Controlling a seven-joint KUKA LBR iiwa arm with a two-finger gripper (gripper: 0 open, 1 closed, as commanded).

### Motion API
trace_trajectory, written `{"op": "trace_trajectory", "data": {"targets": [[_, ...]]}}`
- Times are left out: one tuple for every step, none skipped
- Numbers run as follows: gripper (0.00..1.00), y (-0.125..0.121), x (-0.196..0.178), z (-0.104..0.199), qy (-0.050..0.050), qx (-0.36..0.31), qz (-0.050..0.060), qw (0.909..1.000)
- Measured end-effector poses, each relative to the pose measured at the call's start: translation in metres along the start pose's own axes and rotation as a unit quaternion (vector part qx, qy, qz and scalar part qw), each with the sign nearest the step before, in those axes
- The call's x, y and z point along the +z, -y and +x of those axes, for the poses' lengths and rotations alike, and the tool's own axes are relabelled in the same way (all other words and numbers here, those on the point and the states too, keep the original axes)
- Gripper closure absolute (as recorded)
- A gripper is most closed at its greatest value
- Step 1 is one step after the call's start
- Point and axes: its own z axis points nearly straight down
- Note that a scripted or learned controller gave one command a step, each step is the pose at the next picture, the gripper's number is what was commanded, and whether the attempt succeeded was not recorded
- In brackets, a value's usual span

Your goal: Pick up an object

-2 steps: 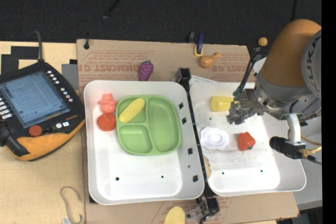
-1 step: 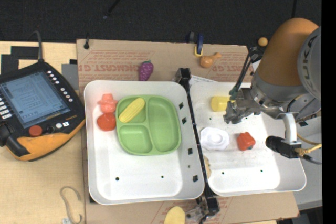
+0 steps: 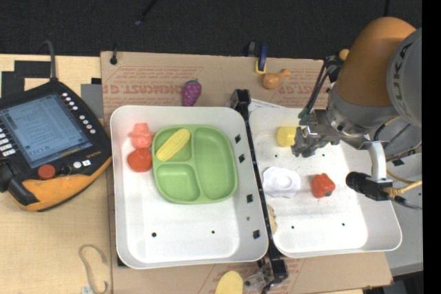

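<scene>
Gripper (image 3: 304, 146): low in right bin (image 3: 372, 234); jaw state impossible to tell.
Yellow object (image 3: 285, 135): just left of gripper.
White object (image 3: 281, 182), red object (image 3: 322, 185): nearby below.
Left bin (image 3: 182, 244): green plate (image 3: 196, 165), corn (image 3: 171, 144).

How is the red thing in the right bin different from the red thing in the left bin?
The red block in the right bin looks angular, while the red ball in the left bin is round. The block lies apart beside a white lump; the ball touches a pink toy. Both are small and red.
</scene>
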Motion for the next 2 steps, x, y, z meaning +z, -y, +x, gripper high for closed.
{"op": "trace_trajectory", "data": {"targets": [[1.00,0.008,0.006,0.002,0.000,0.002,0.001,1.0000],[1.00,0.013,-0.006,-0.002,0.000,0.000,0.000,1.0000]]}}
